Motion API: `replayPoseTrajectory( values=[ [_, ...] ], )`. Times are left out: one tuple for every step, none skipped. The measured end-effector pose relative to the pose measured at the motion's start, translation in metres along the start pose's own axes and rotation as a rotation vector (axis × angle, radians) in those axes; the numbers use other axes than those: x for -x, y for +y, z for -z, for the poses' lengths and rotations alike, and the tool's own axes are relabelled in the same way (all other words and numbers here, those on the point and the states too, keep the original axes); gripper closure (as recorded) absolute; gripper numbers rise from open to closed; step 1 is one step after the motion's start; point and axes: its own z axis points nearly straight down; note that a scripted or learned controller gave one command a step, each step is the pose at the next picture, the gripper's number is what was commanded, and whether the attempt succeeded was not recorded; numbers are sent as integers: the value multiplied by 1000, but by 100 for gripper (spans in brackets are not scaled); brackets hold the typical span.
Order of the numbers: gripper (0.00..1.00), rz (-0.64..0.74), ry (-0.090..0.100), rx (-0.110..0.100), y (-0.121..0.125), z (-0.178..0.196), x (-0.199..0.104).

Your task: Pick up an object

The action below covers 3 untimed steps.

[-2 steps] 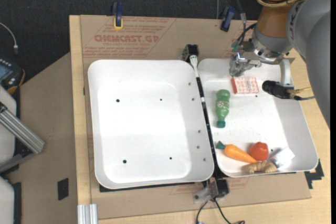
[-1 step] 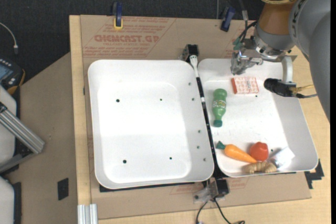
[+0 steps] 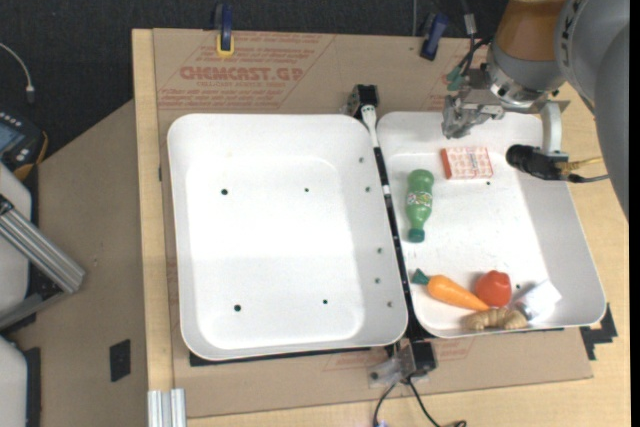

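Observation:
My gripper (image 3: 456,123) hangs over the far edge of the right bin (image 3: 570,235), just above and left of a small red-and-white patterned box (image 3: 467,162). Nothing shows between its fingers. A green bottle (image 3: 418,204) lies near the bin's left wall. At the bin's near end lie an orange carrot (image 3: 450,291), a red pepper-like item (image 3: 493,287), a tan ginger-like root (image 3: 496,319) and a small white piece (image 3: 540,296).
The left bin (image 3: 190,215) sits beside the right one, joined by a black clip strip (image 3: 385,205). Both rest on a cardboard sheet (image 3: 270,65) clamped to the bench by a blue clamp (image 3: 224,25).

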Motion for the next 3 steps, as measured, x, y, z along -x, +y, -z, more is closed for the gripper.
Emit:
replayPoseTrajectory(
  values=[
    [100, 1, -2, 3, 1, 10, 0],
    [100, 1, -3, 7, 2, 21, 0],
    [100, 2, -5, 11, 3, 31, 1]
  ],
)
